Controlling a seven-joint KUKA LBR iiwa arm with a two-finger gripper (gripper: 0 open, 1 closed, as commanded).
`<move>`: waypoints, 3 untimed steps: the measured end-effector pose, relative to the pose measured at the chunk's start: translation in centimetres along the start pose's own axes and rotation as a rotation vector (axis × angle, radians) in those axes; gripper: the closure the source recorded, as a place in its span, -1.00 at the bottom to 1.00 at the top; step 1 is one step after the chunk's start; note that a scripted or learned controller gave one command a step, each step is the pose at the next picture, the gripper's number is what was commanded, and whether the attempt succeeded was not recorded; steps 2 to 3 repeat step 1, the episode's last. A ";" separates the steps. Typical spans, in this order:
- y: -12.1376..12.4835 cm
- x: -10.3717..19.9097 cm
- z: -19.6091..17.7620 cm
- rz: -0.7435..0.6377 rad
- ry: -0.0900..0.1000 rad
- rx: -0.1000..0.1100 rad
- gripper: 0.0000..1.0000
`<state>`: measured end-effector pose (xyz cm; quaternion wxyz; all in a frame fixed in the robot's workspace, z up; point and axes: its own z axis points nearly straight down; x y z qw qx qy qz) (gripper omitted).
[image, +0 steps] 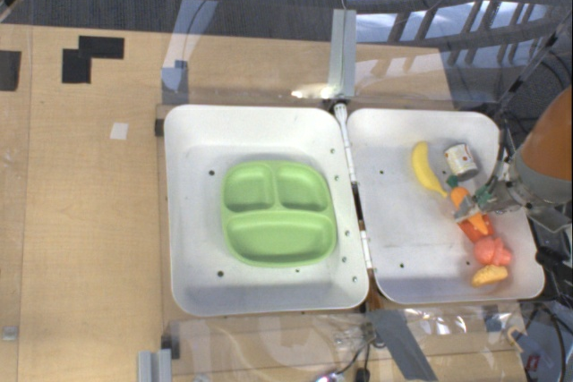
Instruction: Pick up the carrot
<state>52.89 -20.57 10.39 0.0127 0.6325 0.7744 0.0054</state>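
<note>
right bin point(394, 273) nearest corner: small orange-yellow piece point(489, 276), pink-red round fruit point(491, 251) touching just behind it. next up, carrot point(472, 224), orange-red, lying at the right side of this bin. gripper point(472, 207) sits right over the carrot's upper end, fingers look closed narrowly around it, though it's small and hard to be sure. banana point(427, 168) just left, small white-grey block point(460, 159) behind. left bin point(188, 192) holds green divided plate point(278, 212).

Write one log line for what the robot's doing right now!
gripper: down at carrot | right bin: banana beside | left bin: green tray | carrot not lifted
</note>
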 end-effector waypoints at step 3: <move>7.0 5.9 -9.0 -0.036 0.012 0.018 1.00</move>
